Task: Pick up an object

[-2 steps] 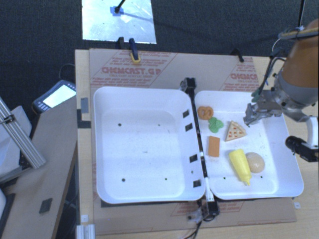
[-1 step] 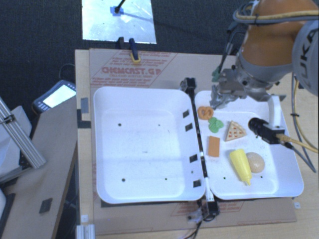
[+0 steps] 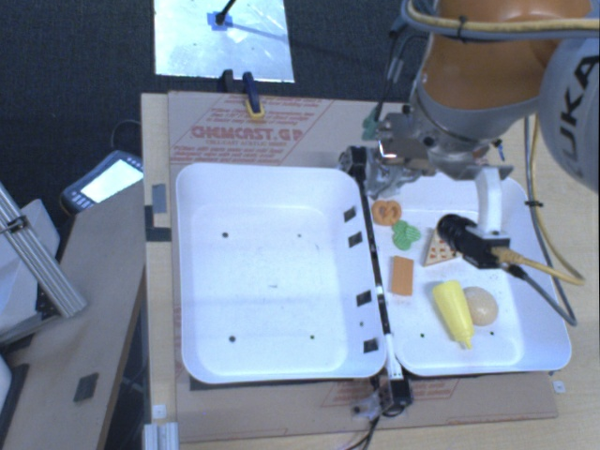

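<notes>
The grey arm (image 3: 572, 82), with its orange band, reached in from the right over the far end of the right bin (image 3: 548, 350). The claw (image 3: 386, 176) hung at that bin's far left corner, close to the join between the two bins. Seen from above at a slant, it could not be told whether the claw was open or closed, nor whether it had hold of anything. All the loose objects lay in the right bin. A round orange piece (image 3: 385, 212) sat just under the claw, though whether the two touched could not be made out. A small green piece (image 3: 406, 235) lay just beside the orange one, towards the near side. To the right of the green piece a pale triangular wedge (image 3: 436, 249) with red spots lay flat. An orange block (image 3: 402, 276) rested near the bin's left wall, about halfway along it. Nearer the front, a long yellow piece (image 3: 454, 312) lay at a tilt. A rounded beige piece (image 3: 481, 306) sat against its right side. The left bin (image 3: 272, 279) stood alongside on the surface, and both bins sat on a cardboard sheet (image 3: 272, 125) printed in red. Past the cardboard's far edge lay a shiny square sheet (image 3: 225, 26), and a blue and yellow clamp (image 3: 251, 97) gripped the cardboard there.
</notes>
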`<state>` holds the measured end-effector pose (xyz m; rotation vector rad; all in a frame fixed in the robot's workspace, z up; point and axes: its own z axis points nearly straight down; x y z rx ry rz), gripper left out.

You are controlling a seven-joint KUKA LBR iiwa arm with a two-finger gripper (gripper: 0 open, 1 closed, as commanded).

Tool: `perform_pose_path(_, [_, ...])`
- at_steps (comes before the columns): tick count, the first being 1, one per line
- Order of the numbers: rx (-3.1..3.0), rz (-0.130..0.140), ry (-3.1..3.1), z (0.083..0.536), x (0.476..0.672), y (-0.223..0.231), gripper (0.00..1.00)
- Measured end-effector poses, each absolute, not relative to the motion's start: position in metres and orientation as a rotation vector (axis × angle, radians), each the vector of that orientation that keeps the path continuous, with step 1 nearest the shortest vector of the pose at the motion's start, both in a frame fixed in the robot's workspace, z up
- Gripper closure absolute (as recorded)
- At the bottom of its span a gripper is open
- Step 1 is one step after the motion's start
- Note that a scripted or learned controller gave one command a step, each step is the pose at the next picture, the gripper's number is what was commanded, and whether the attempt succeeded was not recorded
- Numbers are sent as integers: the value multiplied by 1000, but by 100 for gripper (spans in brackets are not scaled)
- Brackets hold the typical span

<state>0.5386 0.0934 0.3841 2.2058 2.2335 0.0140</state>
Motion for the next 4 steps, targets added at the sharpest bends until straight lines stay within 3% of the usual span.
perform_pose_path(1, [2206, 18, 2232, 463, 492, 142, 100])
perform_pose_path(2, [2210, 17, 2228, 540, 486, 177, 100])
perform_pose_path(3, [2211, 5, 2231, 534, 510, 238, 100])
perform_pose_path(4, [2216, 3, 2227, 535, 510, 234, 0])
